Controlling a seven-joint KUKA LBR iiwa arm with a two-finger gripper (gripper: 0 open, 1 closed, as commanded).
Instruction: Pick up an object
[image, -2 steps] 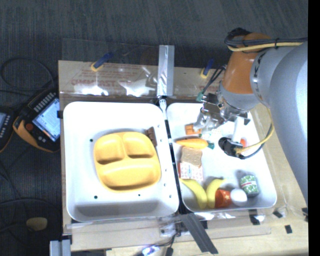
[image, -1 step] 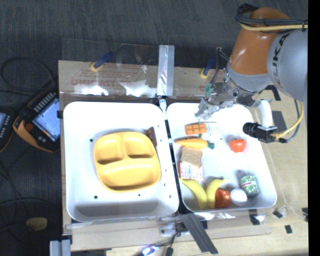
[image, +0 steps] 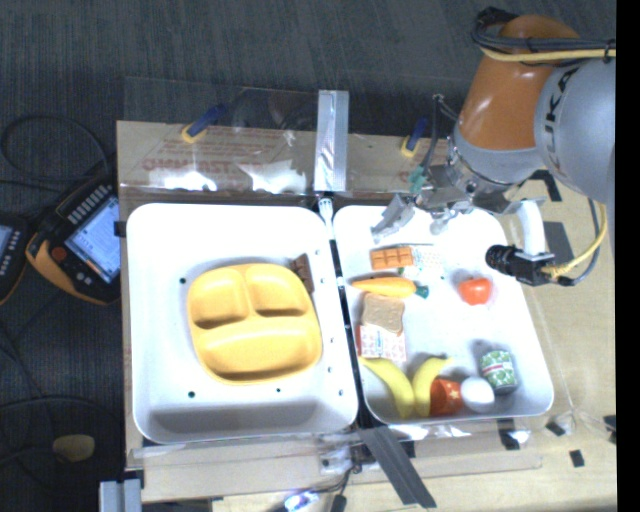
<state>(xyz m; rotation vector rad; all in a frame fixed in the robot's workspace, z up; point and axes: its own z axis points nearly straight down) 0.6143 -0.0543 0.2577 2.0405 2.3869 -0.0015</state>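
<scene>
While the tool (image: 420, 213) hangs spread, seemingly empty, orange carrot (image: 386, 286) below, green-tipped, lying flat.

Piled in the right bin (image: 535, 330): orange waffle block (image: 391, 258) near the back, carrot (image: 385, 286) lying crosswise just below it, slice of bread (image: 383, 314) tilted over a red-and-white packet (image: 381, 343). Tomato (image: 476, 290) apart at right. Two bananas (image: 410, 381) along the front, beside a red item (image: 447, 395), white egg (image: 478, 392) and green-labelled can (image: 499, 367).
</scene>
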